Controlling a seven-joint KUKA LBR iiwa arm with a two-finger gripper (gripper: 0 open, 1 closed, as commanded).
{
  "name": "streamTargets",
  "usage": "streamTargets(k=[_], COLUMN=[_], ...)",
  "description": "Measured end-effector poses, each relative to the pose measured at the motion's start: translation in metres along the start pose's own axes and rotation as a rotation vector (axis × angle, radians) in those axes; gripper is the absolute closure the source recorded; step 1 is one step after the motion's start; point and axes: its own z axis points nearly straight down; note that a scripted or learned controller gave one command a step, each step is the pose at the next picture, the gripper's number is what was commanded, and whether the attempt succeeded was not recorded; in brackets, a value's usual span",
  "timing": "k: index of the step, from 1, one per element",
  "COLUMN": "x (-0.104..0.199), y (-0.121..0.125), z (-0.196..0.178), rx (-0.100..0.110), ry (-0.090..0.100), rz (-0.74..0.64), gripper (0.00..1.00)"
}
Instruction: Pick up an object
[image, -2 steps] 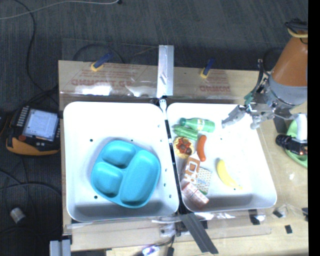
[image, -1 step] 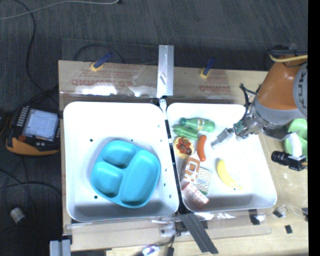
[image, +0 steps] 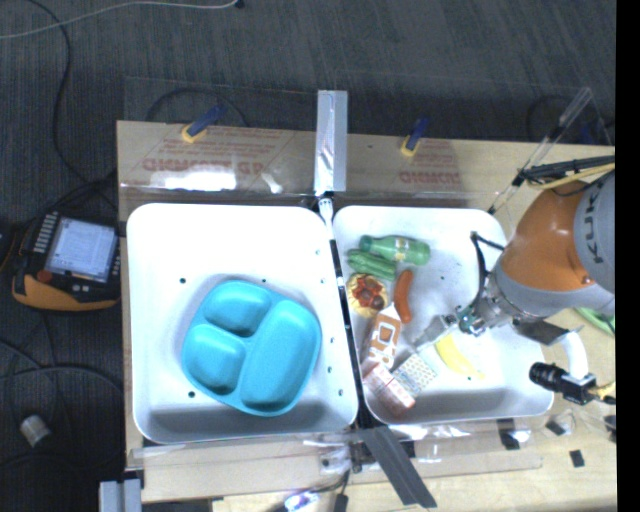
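The gripper (image: 436, 331) hangs low in the right bin (image: 520, 400); whether it is wide or closed, nobody can tell. A yellow piece (image: 456, 356) lies just beside it. Other toys crowd the bin's left wall, leaving open floor near the top right edge.

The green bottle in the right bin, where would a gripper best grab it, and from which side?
Probably across the middle of the green bottle, coming straight down. It lies on its side, long axis left to right, so its narrow width suits two fingers. The bin's far wall and green item crowd it.
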Motion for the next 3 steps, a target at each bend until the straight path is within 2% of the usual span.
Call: streamTargets(k=[1, 2, 3], x=[-0.03, -0.032, 0.008], y=[-0.04, -0.04, 0.007], z=[0.002, -0.006, -0.114], rx=[-0.021, -0.022, 0.0], ry=[0.001, -0.004, -0.002], rz=[0.037, 0.039, 0.197], gripper=[0.0, 1.0, 1.0])
